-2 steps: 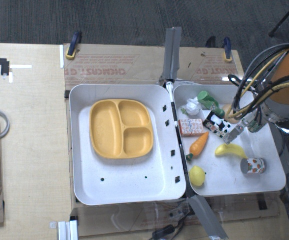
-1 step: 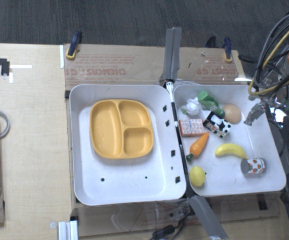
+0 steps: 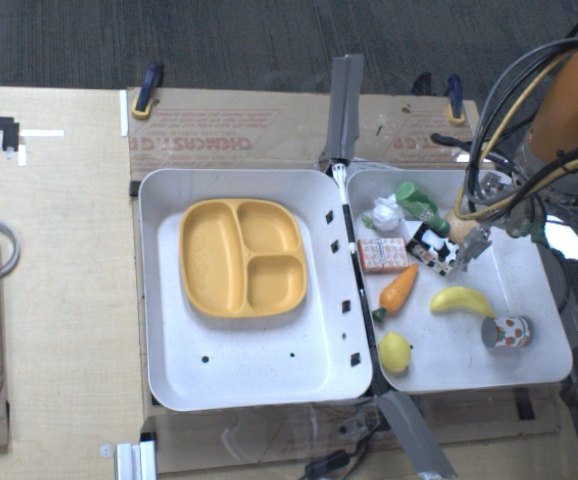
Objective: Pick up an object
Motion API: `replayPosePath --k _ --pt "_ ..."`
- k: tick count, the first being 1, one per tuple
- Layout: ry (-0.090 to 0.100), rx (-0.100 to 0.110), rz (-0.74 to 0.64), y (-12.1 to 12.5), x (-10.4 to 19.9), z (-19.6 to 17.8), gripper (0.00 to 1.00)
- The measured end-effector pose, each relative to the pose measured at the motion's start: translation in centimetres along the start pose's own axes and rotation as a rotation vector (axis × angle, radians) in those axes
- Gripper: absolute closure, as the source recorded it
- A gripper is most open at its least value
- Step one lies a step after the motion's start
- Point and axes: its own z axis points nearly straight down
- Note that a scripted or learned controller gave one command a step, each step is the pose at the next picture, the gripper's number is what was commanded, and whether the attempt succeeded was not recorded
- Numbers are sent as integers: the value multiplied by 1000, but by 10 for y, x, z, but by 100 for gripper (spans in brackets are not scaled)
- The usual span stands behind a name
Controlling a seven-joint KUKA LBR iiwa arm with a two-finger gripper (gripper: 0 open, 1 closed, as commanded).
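- Objects for picking lie in the right bin [image 3: 539, 363], loosely spread over its floor.
- At the bin's centre, a yellow banana [image 3: 461, 301] lies flat; a small red-and-white patterned can [image 3: 507, 332] lies on its side at the banana's 4 o'clock, near it.
- An orange carrot [image 3: 399, 289] lies tilted at the banana's 9 o'clock, with a yellow lemon [image 3: 394, 352] at the carrot's 6 o'clock, close to the bin's front-left corner.
- A small red-and-white box [image 3: 382, 254] sits at the carrot's 11 o'clock, just beside it.
- Toward 12 o'clock in the bin are a crumpled white item [image 3: 386, 212] and a green object [image 3: 415, 202], side by side.
- A black-and-white object [image 3: 432, 247] lies at the banana's 11 o'clock.
- The gripper [image 3: 468, 249] hangs just beside that black-and-white object, at its 3 o'clock; whether it is open or closed cannot be told.
- The left bin [image 3: 169, 368] holds a yellow divided plate [image 3: 242, 257], upright, three compartments.
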Motion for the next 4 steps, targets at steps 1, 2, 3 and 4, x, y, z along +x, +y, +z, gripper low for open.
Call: replayPosePath --k 1,2,3,4 --pt "-21 -2 -176 4 -51 60 0" --pt "-2 1 -76 -71 19 12 0" --pt "0 0 -162 -12 -23 80 0" --pt "-4 0 301 -40 -53 -4 0"
